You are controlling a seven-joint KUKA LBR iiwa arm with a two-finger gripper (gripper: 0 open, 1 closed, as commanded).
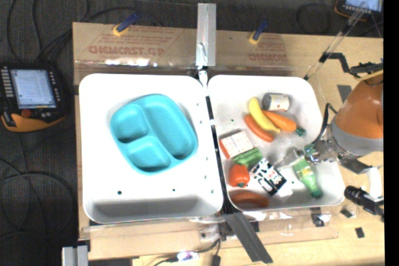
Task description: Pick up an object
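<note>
Lying green bottle [307, 176], long axis up-left/down-right.

A robotics lab is showing here: teach pendants [31, 91] and loose cables [43, 0] are lying around a surface [156, 43] that is carrying two white bins [93, 134].

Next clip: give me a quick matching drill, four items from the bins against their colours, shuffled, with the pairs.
Items:
1. divided tray in the left bin
2. banana
3. carrot
4. bottle near the hand

Colours:
A. orange
B. green
C. light blue
D. yellow

Pairs: 1-C, 2-D, 3-A, 4-B
</note>
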